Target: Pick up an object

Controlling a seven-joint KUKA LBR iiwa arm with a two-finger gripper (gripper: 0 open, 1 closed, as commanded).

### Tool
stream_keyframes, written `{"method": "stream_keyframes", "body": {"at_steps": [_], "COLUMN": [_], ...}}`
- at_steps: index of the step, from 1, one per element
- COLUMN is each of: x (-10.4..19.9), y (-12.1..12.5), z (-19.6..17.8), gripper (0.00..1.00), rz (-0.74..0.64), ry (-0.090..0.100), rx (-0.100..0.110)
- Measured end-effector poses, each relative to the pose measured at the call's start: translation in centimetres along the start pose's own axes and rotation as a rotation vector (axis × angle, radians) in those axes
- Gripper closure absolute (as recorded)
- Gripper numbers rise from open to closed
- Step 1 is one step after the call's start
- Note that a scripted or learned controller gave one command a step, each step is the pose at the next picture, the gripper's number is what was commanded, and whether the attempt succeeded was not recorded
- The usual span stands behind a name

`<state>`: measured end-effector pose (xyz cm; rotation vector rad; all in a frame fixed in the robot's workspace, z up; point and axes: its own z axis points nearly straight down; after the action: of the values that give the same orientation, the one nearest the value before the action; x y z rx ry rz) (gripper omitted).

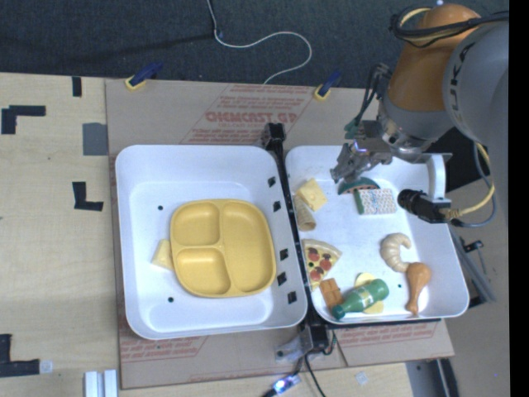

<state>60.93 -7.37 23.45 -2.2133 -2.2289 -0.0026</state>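
I see the gripper (357, 172) over the right bin (450, 308), just above the speckled sponge (376, 200) | I cannot tell its finger state | cheese wedge (312, 195) lies left of the sponge | croissant (397, 250) below it | green bottle (360, 297) further below

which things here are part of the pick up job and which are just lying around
Job: gripper, above the right bin; candidates there: cheese wedge, pizza slice, green bottle, croissant, drumstick, speckled block.

Lying about: yellow divided plate, left bin, white cable.
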Motion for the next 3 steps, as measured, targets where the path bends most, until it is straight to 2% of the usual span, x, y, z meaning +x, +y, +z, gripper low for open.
{"method": "stream_keyframes", "body": {"at_steps": [1,2,3], "x": [3.7,3.8,3.3], "y": [0.8,2.3,2.1], "z": [0.3,0.8,1.8], "gripper": [1.00,1.00,1.00], "rz": [0.002,0.005,0.007], "ry": [-0.001,-0.002,-0.003], "rx": [0.002,0.002,0.003]}}
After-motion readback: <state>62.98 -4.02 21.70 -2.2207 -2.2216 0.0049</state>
